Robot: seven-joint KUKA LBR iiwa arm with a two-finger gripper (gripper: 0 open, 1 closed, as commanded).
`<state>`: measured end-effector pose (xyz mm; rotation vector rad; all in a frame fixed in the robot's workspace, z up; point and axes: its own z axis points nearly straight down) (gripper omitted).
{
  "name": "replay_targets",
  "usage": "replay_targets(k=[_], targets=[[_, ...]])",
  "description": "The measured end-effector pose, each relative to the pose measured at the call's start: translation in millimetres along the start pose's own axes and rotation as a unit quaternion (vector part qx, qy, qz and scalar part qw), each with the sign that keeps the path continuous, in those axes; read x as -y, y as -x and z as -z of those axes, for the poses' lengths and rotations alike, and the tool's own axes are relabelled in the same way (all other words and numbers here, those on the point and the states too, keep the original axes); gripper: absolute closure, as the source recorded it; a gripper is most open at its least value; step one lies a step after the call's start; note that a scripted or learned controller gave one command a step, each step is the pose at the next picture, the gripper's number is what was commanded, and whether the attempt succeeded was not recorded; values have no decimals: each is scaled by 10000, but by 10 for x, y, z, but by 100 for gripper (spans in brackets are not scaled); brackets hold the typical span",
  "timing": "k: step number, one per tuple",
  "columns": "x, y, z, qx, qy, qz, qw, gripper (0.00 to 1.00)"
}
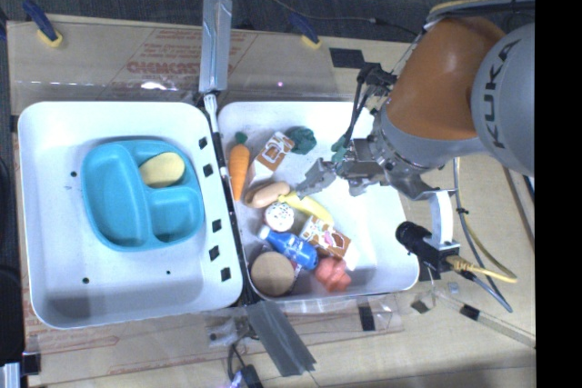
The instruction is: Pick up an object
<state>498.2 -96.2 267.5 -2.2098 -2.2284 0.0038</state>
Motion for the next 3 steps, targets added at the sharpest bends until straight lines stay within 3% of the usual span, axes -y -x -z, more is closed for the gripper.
replay_targets(k=[1,2,3], targets=[[97,73,-1114,-7,-31,718,9974,0],[-564,374,-1768,3,8,1048,9945,0],[-575,384,-1666,13,17,1073,9942,100]])
